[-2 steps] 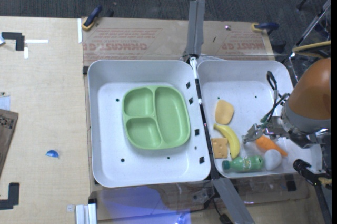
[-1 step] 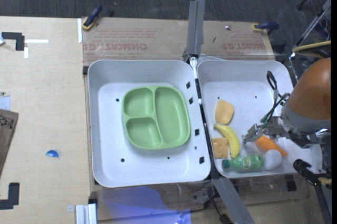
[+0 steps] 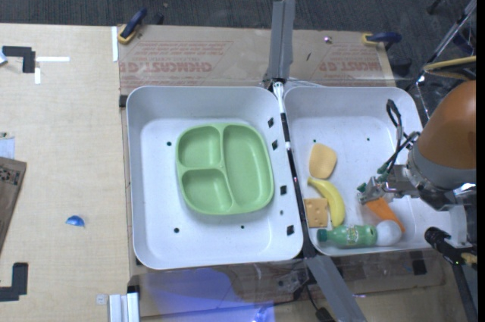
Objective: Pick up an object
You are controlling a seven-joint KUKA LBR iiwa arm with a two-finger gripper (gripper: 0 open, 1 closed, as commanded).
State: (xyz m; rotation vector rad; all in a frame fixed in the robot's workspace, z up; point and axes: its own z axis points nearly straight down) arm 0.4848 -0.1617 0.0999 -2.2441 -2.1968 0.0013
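While jaws hover, carrot lies just beneath.

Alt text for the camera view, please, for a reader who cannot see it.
The arm's end effector is low in the right bin, just above an orange carrot, near a banana and green bottle. The left bin holds a green divided plate.

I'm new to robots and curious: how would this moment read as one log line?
arm: over right white bin | gripper: low, at orange carrot-shaped toy | grasp: unclear | green divided plate: left bin
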